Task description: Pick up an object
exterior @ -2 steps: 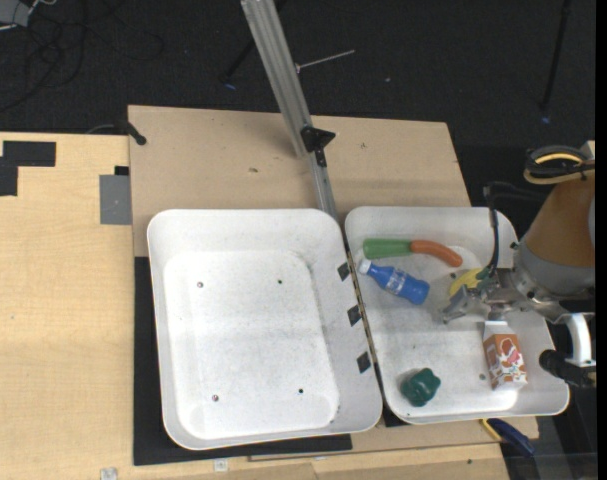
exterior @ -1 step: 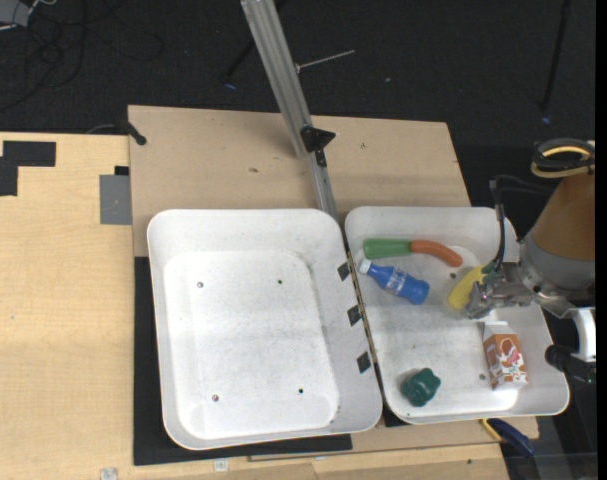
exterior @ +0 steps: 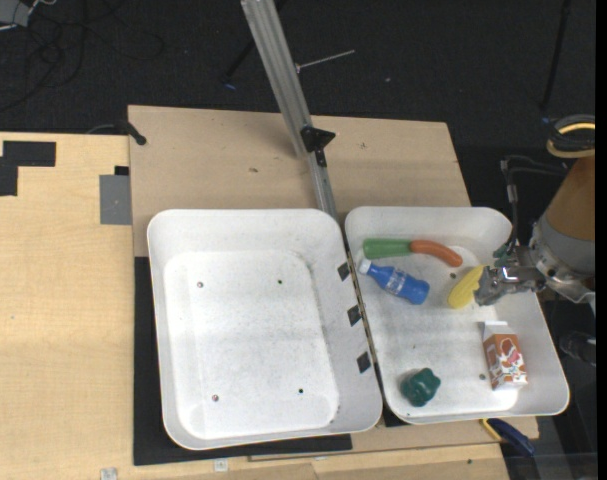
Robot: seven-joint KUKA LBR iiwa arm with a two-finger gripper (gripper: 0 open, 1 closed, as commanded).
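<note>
**Two bins on the bench, all the goods on the right**

Biggest thing first: the tan bench (exterior: 223, 158) spreads across the middle, with a slanted metal rail (exterior: 283, 78) rising from behind the bins. On it sit two shallow white bins side by side, touching along their inner edges, where small black clips mark the seam.

The left bin (exterior: 173, 258) is the larger of the pair, a broad white floor with a few dark dots.

The right bin (exterior: 433, 223) carries everything. The arm (exterior: 573, 218) comes in over its right rim, orange band showing above grey, and the gripper (exterior: 498, 280) sits low at the right wall, about halfway down. Open or closed? I cannot tell; the end of it is a small dark tangle from up here, and nothing is visibly caught in it.

Now the contents, big to small. Across the far end lies a long carrot-like toy (exterior: 413, 249), green at the left and orange at the right. Just below its green end lies a blue bottle (exterior: 397, 283), tilted, white cap toward the seam. Down by the right wall lies a red and white carton (exterior: 504, 359), flat on the floor. At the near edge sits a dark green lump (exterior: 420, 386), on its own, well apart from the others. Smallest of all, a yellow piece (exterior: 465, 287) lies just beside the gripper, on its left; touching or not is too close to call.
</note>
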